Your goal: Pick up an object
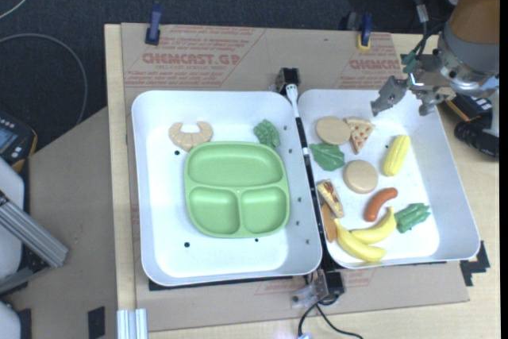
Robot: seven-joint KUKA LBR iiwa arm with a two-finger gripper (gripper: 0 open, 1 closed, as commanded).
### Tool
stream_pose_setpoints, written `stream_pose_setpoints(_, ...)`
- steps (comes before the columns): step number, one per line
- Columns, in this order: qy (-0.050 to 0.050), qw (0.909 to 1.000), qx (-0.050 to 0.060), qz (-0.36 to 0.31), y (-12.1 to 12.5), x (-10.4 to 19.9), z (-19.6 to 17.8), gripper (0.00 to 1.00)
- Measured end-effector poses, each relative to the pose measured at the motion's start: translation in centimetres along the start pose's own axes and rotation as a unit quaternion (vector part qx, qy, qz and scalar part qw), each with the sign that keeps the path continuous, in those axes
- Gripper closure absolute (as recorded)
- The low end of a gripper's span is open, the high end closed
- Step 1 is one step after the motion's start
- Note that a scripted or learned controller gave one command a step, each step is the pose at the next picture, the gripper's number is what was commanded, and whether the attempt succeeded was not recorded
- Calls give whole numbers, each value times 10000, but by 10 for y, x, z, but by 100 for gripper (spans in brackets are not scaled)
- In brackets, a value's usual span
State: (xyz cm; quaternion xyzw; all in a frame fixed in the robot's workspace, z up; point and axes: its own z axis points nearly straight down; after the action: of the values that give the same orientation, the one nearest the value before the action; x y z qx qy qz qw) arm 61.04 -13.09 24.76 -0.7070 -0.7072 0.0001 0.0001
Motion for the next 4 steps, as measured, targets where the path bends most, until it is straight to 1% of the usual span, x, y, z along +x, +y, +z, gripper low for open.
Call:
stream_pose_setpoints(1,24,10000,78,29,-83,-30,150,0)
stream_pose_setpoints(2,-5,10000,-15,10,-76,-29,131,100)
stream_pose_setpoints(3,19,10000,7,-29,-133,48,59,100)
stream_pose_setpoints(4,2,10000,-22,-27,-125,118,31,100)
